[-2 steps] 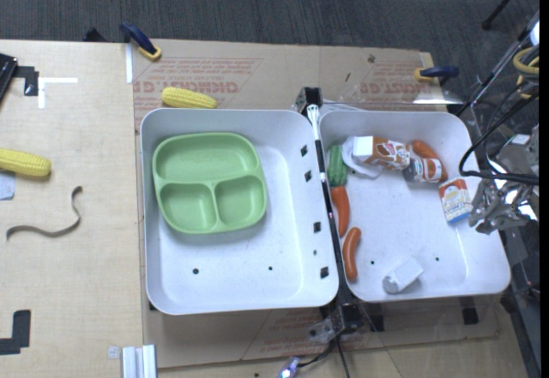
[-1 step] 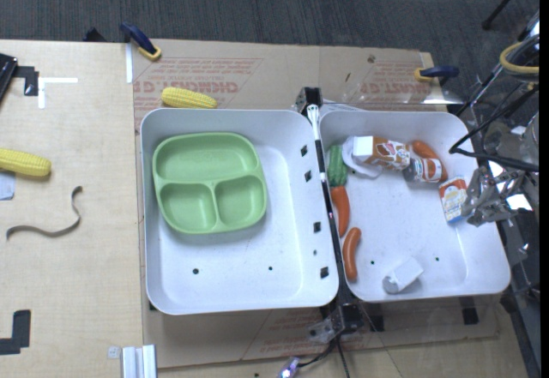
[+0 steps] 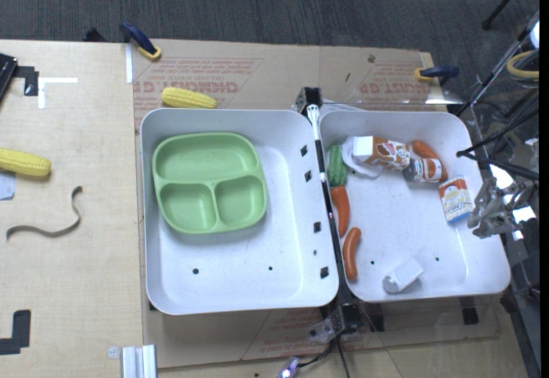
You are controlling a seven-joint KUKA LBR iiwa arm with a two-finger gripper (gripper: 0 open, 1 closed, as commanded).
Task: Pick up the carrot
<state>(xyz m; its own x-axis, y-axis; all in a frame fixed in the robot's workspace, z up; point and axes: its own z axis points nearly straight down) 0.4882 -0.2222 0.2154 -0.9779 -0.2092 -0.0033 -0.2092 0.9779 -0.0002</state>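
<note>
Carrot [image 3: 341, 207] lay in right bin [image 3: 480, 278]: one.
Gripper [image 3: 491, 215] hovered at bin's right rim; grip state could not be determined.

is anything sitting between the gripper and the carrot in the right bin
Nothing visible blocks it. The gripper is at the right bin's right rim; the carrot lies along the left wall. Bare floor lies between; the packets sit farther back, and the sausage nearer the front.
</note>
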